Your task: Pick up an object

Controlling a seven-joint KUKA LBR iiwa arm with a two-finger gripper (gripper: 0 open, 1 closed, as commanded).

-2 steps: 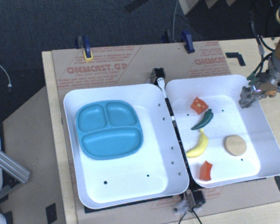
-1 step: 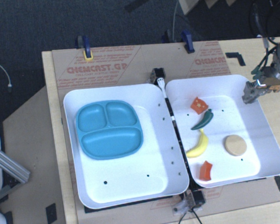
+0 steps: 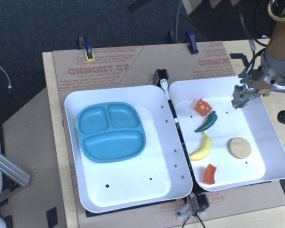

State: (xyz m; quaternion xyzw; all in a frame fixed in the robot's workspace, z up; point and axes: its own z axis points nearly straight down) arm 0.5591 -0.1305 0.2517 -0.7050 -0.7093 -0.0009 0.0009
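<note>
Bench with two bins (image 3: 140,196); gripper (image 3: 241,96) hovers over the right one, its state unclear, near pepper (image 3: 206,122), banana (image 3: 202,148) and cookie (image 3: 240,147).

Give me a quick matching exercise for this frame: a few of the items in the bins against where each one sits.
Things:
1. blue plate
2. banana
3. round tan piece
4. green pepper

Places:
A. right bin, nearest its right wall
B. left bin
C. right bin, just below the upper red piece
D. right bin, above the lower red piece

Pairs: 1-B, 2-D, 3-A, 4-C
</note>
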